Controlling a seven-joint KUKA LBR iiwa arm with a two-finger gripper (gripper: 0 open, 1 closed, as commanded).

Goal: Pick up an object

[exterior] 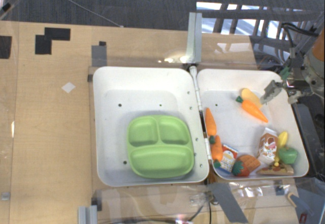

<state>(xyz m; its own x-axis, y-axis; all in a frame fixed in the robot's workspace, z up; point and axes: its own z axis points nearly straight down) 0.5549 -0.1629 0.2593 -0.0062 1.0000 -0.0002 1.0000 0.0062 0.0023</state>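
Wooden bench carries two white bins. Whether the tool is parted or closed cannot be told; a carrot lies just left of it.

My arm cut off at the right edge, gripper fingers too small to read, toy food at right bin's front edge overlapping, hard to separate

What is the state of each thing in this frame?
Green divided plate: upright in left bin, compartments bare.
Carrot: lying loose in right bin, near gripper.
Second carrot: lying along the right bin's left wall.
Bread bag: lying in the near right corner.
Green fruit: resting beside the bag.
Gripper: above the right bin, holding nothing.
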